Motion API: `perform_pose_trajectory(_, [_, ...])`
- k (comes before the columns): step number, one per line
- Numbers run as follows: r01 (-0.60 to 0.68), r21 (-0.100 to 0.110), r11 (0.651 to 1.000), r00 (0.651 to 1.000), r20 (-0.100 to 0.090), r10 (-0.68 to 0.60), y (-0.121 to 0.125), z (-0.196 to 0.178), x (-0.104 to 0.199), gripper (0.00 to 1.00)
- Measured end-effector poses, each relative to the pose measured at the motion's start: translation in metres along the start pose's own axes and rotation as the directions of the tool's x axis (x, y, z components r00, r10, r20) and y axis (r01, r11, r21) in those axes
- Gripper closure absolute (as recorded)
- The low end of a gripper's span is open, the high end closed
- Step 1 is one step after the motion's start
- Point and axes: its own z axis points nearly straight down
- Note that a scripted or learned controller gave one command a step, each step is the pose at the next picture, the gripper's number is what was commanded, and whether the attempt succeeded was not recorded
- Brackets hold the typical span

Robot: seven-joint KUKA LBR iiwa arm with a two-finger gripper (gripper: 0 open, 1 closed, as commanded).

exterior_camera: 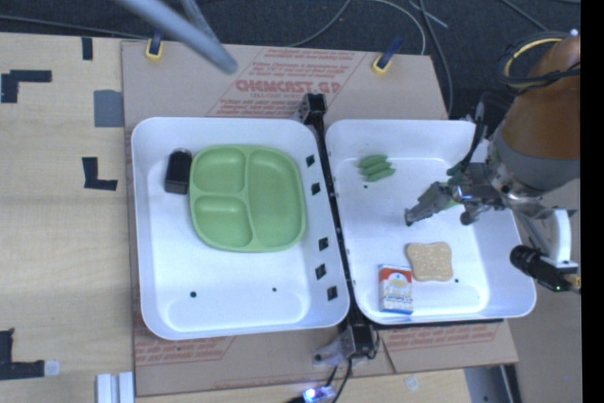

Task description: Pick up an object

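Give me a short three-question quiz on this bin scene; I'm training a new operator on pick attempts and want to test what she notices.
1. True or false: the slice of toast lies in the same bin as the green divided plate.
2. Which thing sits right beside the toast, toward the near rim of the right bin? A) black block B) small carton C) green pods
3. What lies against the plate's left edge?

Key
1. False. The toast is in the right bin, below the gripper; the plate is in the left bin.
2. B, the small carton. The green pods lie farther back.
3. A small black block.
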Motion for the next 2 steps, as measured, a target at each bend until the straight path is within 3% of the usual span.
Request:
perform_pose_trajectory(1, [0.004,-0.012,1.000,1.000,0.002,-0.004,0.003,-0.006,0.000,0.00])
perform_pose_trajectory(2, [0.002,-0.008,1.000,1.000,0.002,-0.002,-0.007,0.043,0.000,0.00])
